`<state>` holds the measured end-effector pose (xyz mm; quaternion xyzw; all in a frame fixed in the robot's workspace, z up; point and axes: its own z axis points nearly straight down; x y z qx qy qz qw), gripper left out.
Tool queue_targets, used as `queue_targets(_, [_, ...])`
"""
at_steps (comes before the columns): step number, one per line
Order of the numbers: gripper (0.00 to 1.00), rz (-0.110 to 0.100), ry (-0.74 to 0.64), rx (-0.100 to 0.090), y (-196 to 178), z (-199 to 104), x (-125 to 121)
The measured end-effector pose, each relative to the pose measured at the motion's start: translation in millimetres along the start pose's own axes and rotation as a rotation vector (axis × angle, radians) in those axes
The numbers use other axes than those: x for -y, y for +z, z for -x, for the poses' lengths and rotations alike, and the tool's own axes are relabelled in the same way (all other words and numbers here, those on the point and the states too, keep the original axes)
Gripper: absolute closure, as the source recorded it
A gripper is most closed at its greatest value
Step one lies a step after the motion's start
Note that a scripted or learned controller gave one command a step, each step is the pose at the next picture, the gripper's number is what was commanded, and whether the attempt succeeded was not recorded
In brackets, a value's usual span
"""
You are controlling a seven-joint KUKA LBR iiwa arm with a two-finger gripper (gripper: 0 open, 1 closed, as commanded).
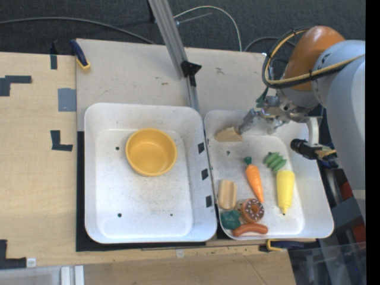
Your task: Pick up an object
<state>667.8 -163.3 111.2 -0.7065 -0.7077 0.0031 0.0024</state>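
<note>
Camera view. The bench (pixel 35 129) carries two shallow white bins side by side. The left bin (pixel 107 218) holds one yellow bowl (pixel 151 152), upright, in its upper middle area.

The right bin (pixel 309 218) holds the candidate pick objects. A tan wedge-shaped piece (pixel 228 135) lies at the bin's upper left corner. A carrot (pixel 255 180) lies near the centre, its green top pointing to the far edge. To its right lies a yellow corn cob (pixel 285 190) with green leaves (pixel 274 161) at its far end. A tan bread-like block (pixel 226 194) sits along the left wall of the bin. Beside it, toward the near edge, lie a brown ring-shaped doughnut (pixel 253 209), a dark green item (pixel 230 219) and a reddish sausage (pixel 250 230); the doughnut touches the sausage and sits just beside the carrot's tip.

The arm (pixel 338 82) enters from the right, with its orange band (pixel 312 52) above the wrist. The jaws (pixel 248 123) hang over the far left part of the right bin, just beside the tan wedge-shaped piece. Their finger tip points toward that piece. Whether the jaws are wide or narrow cannot be told, and no object is seen between them.

A grey metal bar (pixel 169 31) runs from the top edge down to the gap between the bins.
</note>
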Motion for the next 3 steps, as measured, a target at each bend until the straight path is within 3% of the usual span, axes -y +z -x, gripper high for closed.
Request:
queue_targets(1, [0.00, -0.001, 0.001, 0.002, 20, 1, 0])
queue_targets(2, [1.00, -0.001, -0.001, 0.002, 11, 0, 1])
queue_targets(3, [1.00, 0.013, 0.000, 0.001, -38, 1, -9])
